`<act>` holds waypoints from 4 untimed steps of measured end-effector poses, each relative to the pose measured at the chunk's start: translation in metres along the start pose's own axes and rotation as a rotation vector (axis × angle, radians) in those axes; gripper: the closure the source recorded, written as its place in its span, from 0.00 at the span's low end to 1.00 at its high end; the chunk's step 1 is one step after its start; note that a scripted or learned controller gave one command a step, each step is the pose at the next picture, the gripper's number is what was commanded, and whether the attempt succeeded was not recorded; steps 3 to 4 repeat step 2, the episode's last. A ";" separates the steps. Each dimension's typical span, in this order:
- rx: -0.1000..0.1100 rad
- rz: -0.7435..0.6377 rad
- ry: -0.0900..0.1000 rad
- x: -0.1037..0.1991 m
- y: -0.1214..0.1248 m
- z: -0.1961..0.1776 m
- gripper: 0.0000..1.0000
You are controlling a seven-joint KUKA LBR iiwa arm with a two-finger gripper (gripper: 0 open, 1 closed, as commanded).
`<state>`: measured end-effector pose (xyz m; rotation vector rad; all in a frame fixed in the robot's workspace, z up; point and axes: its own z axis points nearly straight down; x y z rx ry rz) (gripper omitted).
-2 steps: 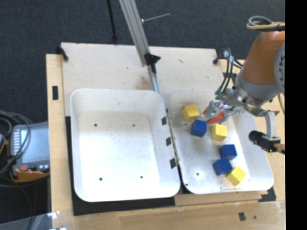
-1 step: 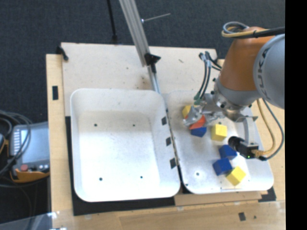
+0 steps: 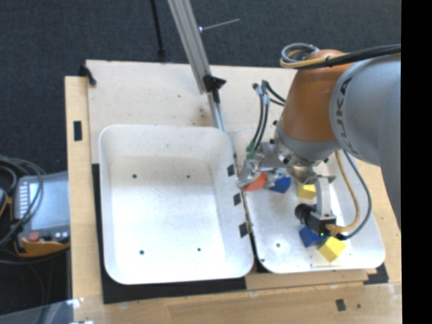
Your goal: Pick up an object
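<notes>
- Gripper is seen low over the right bin, hanging under the grey arm with its orange band; the wrist hides most of it.
- Whether the gripper is wide, narrow or closed on anything cannot be told, since the arm's bulk covers that part.
- Just left of the gripper, a blue block is seen, partly tucked under the wrist hardware.
- Further left of the gripper, touching or nearly touching the blue block, a small orange-red piece lies close to the wall shared by the two bins.
- Just below the gripper, a pale yellow block lies on the bin floor, partly covered by the gripper body.
- Below that, a black object is seen beside a white upright part of the tool.
- Lower still, a second blue block lies near a small green light, and a yellow cube rests just beside it, near the bin's front right corner.
- Well to the left of the gripper lies the left bin, its white floor marked with a few dark specks.
- Cables are seen looping down from the wrist on the gripper's upper left side.
- Behind the gripper and to its left, a slanted aluminium post rises from the bench.
</notes>
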<state>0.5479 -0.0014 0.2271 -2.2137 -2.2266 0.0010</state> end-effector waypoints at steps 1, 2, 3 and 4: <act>0.000 -0.002 0.002 0.049 -0.018 -0.010 1.00; 0.003 -0.001 0.000 0.095 -0.024 -0.001 1.00; 0.003 -0.001 0.000 0.095 -0.024 -0.001 1.00; 0.003 -0.001 0.000 0.095 -0.024 -0.001 1.00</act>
